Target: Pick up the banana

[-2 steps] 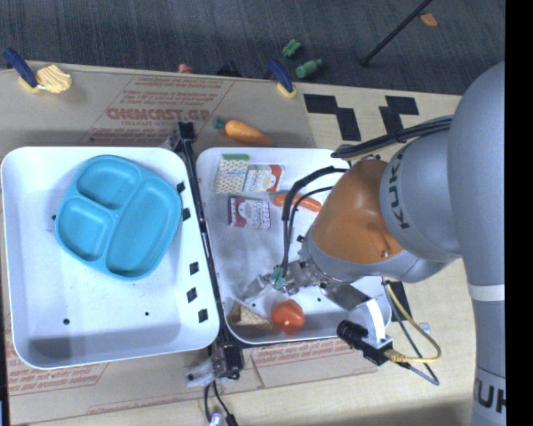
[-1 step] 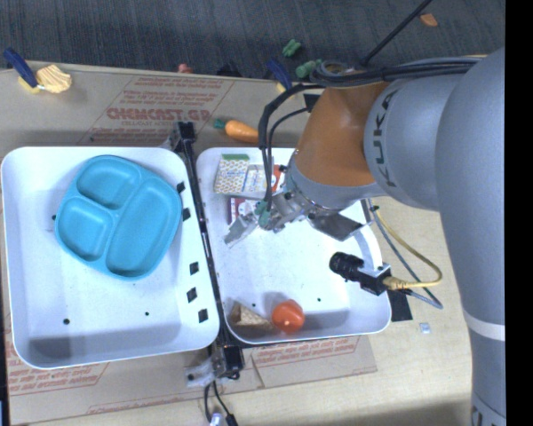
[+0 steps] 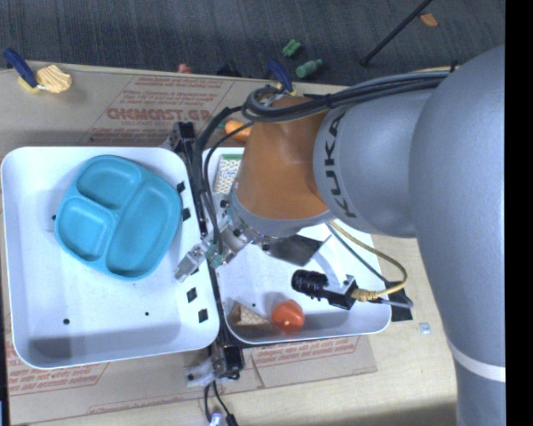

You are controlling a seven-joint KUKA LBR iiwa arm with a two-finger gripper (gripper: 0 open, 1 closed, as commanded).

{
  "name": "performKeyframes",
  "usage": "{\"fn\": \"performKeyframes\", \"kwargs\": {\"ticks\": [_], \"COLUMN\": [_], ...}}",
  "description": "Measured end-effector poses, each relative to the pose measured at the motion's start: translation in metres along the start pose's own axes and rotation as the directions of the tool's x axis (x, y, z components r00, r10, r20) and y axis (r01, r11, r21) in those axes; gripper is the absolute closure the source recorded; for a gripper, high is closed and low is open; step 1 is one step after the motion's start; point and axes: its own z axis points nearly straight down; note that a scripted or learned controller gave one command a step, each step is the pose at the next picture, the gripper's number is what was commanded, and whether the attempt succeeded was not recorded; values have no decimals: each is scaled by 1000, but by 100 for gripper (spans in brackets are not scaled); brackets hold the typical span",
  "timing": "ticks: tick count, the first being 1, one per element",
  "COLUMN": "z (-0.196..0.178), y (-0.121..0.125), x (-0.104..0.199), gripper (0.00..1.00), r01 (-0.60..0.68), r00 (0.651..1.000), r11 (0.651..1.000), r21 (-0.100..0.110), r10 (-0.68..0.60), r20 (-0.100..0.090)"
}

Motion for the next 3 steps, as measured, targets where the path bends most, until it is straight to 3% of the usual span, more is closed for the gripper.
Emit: {"fn": "performKeyframes", "kwargs": {"ticks": [1, 2, 3], "z": [-140, -54, -102], "y": [-43, -8, 29], "x": [-34, 19, -22], "gripper": [0, 0, 0], "r01": [67, -398, -387], "r00": [998, 917, 922], "r11": [998, 917, 922], "r21": [-5, 0, -4], "r10": [-67, 398, 387], "r20": [6, 0, 2]}}
